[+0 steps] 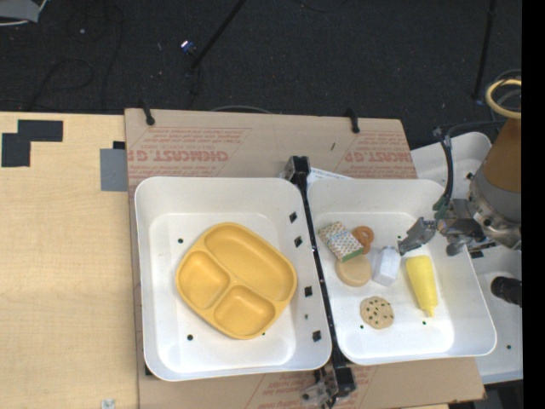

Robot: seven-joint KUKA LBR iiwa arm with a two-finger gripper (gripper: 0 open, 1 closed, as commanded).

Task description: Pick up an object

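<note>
Single fixed overhead camera, set well back, looking down at a slant on the bench point(68, 254), framing both white bins point(162, 228) side by side, dark floor above, with the arm point(502, 177) entering from right.

The arm point(502, 156) is running off the right edge, its upper links cut away. The gripper point(423, 233) is appearing small and blurred, its finger spacing too indistinct to judge.

Our arm point(504, 173) reaching in from the right, wrist low, our gripper point(443, 237) with its 2 fingers spread apart
</note>
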